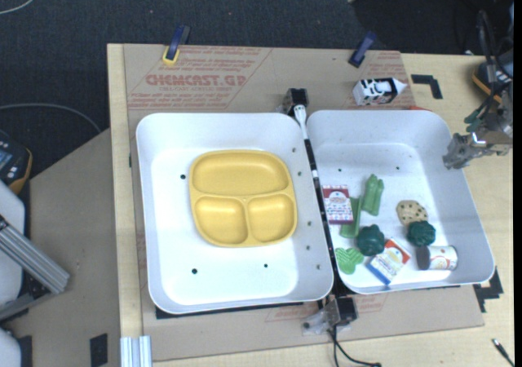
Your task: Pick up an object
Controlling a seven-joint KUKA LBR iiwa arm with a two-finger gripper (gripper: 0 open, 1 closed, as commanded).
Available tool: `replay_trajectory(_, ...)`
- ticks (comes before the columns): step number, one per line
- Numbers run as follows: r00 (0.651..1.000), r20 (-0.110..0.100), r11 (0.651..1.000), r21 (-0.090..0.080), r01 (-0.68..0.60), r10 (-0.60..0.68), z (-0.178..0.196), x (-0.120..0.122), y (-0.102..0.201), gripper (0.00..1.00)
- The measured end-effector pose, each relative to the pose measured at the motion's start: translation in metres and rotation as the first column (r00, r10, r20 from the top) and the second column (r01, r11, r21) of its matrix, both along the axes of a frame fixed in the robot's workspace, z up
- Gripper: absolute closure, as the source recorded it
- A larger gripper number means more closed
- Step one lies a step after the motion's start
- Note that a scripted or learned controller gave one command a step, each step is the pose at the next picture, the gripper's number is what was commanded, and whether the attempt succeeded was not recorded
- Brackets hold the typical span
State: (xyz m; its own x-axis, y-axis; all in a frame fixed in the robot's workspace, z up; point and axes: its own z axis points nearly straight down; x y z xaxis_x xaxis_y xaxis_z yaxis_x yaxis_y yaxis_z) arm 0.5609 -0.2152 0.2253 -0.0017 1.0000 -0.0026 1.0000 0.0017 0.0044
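The gripper is hanging at the right bin's right rim, the arm reaching in from the bench's right edge; whether it is gripping anything, I cannot tell. Small toy items are lying along that bin's near edge. The yellow divided tray is sitting in the left bin. The board is reading "CHEMCAST".

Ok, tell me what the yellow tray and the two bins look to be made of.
Yellow tray: likely moulded plastic, smooth with a soft sheen; its three rounded compartments look formed in one piece. Left bin and right bin: probably thin white plastic, semi-matte, with rounded corners and slightly bowed rims. The material can't be confirmed by sight alone.
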Motion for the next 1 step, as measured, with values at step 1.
replay_trajectory(1, 1.0, -0.007, 1.0, 0.006, -0.003, 0.003, -0.0099, -0.0099, 0.0487, 1.0)
